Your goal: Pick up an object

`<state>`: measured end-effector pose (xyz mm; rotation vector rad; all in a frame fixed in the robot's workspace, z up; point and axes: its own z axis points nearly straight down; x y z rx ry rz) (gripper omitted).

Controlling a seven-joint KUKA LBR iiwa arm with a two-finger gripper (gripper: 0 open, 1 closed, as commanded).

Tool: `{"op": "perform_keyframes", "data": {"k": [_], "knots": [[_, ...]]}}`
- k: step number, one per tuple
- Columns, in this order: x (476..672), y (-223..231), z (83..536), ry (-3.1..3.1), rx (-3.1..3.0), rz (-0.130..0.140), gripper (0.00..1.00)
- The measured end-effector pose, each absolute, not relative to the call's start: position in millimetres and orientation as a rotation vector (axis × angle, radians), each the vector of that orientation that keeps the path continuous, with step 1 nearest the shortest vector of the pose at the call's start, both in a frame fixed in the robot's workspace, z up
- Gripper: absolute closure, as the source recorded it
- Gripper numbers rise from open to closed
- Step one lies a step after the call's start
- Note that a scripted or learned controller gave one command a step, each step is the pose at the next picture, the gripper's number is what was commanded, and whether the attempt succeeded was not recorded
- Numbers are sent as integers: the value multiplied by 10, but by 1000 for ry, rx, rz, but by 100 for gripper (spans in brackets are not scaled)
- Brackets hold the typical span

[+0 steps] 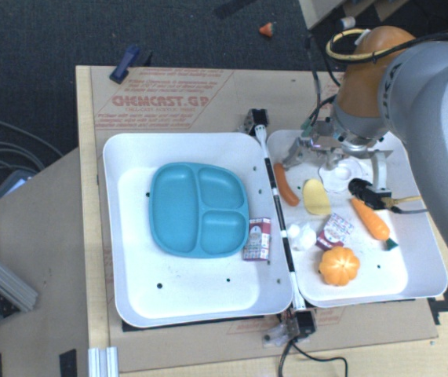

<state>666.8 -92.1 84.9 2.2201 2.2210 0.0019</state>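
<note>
Because the grey arm (424, 93) covers the right bin's (420, 277) far end, whether the claw (335, 157) is open or closed cannot be told. Just below it lies a yellow piece (315, 197), a carrot (370, 219) nearer the arm, a small pumpkin (339, 265) farther down. The bins sit on cardboard (169, 100) above dark carpet.

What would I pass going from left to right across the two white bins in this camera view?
Blue divided plate → small red-and-white packet → thin orange sausage-like piece → yellow piece → orange fruit → carrot.
</note>
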Motion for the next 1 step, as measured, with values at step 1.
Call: {"op": "perform_keyframes", "data": {"k": [1], "knots": [[6667, -919, 850, 2221, 2220, 1, 0]]}}
